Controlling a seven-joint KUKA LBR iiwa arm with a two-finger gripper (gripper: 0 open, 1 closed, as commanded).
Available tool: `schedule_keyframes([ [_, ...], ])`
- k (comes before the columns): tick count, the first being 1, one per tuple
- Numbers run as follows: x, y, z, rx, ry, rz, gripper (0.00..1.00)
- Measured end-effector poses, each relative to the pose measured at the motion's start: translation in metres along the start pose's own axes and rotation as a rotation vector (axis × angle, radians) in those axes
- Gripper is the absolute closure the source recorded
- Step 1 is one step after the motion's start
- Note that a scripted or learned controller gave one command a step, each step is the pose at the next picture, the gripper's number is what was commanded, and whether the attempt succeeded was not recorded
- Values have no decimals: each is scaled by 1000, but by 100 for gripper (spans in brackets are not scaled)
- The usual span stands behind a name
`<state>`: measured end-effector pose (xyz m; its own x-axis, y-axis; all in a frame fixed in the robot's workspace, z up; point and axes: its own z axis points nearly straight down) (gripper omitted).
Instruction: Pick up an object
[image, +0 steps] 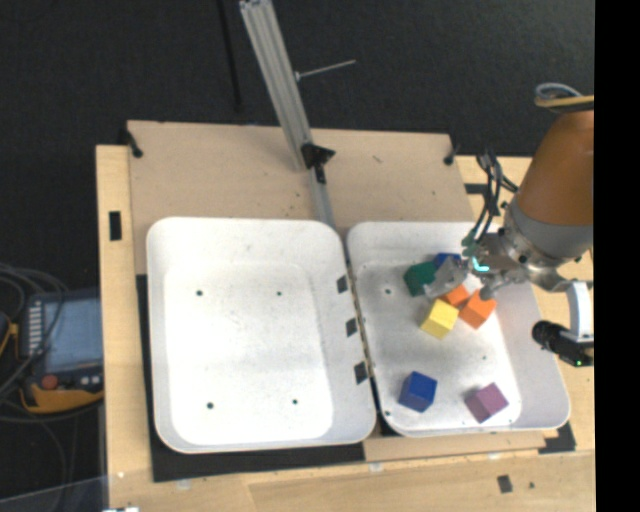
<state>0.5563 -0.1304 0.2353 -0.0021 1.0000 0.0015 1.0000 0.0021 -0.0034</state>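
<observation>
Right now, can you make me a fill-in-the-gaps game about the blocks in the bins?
1. All the blocks lie in the ____ bin.
2. The purple block sits beside the ____ block.
3. The yellow block touches the ____ block.
4. The claw hangs over the right bin, near the ____ block.

Missing words: right; blue; orange; green.

Two bins side by side on surface (250, 170); blocks (440, 319) all in right bin (380, 260), pincer (462, 282) over its rear cluster.
</observation>
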Motion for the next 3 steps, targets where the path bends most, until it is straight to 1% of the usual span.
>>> schedule_keyframes([
  [1,0,1,-2,-5,-1,1,0],
  [2,1,10,54,1,-2,5,0],
  [3,4,6,106,-12,-10,5,0],
])
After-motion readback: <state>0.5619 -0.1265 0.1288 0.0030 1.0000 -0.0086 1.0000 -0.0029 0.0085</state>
